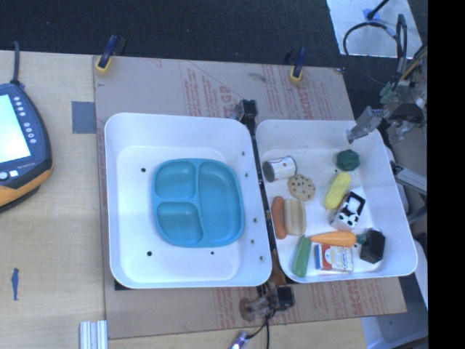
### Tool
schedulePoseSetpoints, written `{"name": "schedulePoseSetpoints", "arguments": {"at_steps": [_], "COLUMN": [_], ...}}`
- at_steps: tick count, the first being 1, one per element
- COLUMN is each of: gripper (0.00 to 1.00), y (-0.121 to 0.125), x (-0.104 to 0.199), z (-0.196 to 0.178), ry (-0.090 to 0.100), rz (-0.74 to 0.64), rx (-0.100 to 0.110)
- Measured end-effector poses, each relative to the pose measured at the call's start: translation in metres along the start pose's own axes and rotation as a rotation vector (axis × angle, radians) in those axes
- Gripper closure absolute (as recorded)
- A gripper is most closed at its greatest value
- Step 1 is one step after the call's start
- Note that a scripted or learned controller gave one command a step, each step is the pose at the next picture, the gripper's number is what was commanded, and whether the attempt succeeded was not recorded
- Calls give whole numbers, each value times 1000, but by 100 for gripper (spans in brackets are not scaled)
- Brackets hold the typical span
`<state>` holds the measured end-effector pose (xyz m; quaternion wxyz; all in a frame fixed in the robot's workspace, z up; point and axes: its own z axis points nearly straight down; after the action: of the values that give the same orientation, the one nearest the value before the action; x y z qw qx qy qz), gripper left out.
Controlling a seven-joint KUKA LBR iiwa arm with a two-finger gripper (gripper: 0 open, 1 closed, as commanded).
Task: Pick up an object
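Just below the jaws (361,131), whose spread cannot be told, the round dark-green toy vegetable (348,159) lies in the shallow white right bin (404,217); a centred, vertical descent suits it best.

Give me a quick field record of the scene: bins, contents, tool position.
left bin: holds a blue divided plate
right bin: holds toy food, including corn cob, cookie, hot dog, carrot, green vegetable, small can
tool: above the right bin's far right corner, nothing seen in it
tool fingers: state unclear
pickup: not yet done
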<state>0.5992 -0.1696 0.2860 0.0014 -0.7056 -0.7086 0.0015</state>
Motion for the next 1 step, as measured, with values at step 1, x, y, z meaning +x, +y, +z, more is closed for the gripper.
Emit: {"name": "schedulePoseSetpoints", "arguments": {"at_steps": [1], "gripper": [0], "y": [-21], "x": [54], "z": [122], "ry": [0], "rz": [-2], "rx": [2]}}
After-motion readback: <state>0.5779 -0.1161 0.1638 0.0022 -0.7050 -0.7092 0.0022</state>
